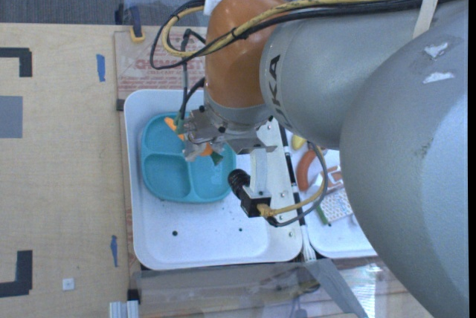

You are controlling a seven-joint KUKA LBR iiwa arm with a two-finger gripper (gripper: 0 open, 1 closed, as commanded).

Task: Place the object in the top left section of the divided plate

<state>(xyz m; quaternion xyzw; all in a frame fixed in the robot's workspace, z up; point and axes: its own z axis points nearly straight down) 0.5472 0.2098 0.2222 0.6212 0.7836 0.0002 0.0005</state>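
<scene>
Your gripper (199, 138) sits over the divided plate (175, 175) near the left bin's (216, 246) top edge. Orange object (172, 123) just beside it. Can't tell if it's gripping anything.

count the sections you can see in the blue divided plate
3 show on the plate: one at the top left, one at the lower left, one at the lower right. The arm covers the top right, so another may be hidden.

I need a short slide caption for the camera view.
KUKA arm's gripper over blue divided plate in the left white bin.
</scene>
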